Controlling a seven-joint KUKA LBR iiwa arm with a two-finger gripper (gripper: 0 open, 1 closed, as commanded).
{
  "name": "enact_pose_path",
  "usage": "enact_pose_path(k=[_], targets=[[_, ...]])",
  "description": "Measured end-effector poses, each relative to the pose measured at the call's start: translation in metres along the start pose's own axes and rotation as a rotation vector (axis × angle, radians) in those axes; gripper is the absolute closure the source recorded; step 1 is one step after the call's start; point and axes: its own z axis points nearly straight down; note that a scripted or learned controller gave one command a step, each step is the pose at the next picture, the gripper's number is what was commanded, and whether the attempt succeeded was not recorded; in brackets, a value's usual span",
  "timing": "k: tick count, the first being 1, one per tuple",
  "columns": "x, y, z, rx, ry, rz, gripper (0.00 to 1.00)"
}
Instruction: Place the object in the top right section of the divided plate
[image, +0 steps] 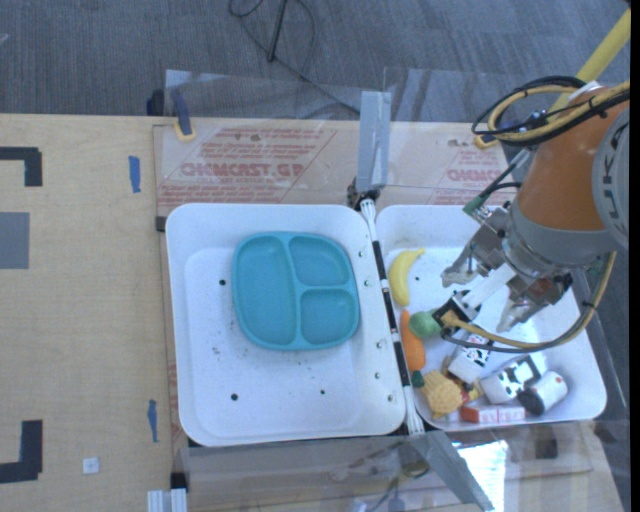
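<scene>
My gripper (487, 293), jaws spread and empty, risks snagging the looping yellow cable (500, 340) below them instead of the small green round toy (425, 324) beside them.

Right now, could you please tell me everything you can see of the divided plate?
The divided plate is a teal, rounded-square dish that looks like plastic, with raised ridges splitting it into three sections: one long one on the left, two smaller ones on the right. It lies flat in the left white bin, toward its upper middle, with nothing in it.
</scene>
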Motion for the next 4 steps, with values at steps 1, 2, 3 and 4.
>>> enact_pose_path(k=[1, 2, 3, 4], targets=[[0.0, 0.0, -0.009, 0.0, -0.001, 0.001, 1.0], [0.01, -0.009, -0.048, 0.0, 0.0, -0.074, 1.0], [0.016, -0.047, 0.052, 0.004, -0.001, -0.208, 1.0], [0.034, -0.025, 0.06, 0.001, 0.0, 0.066, 1.0]])
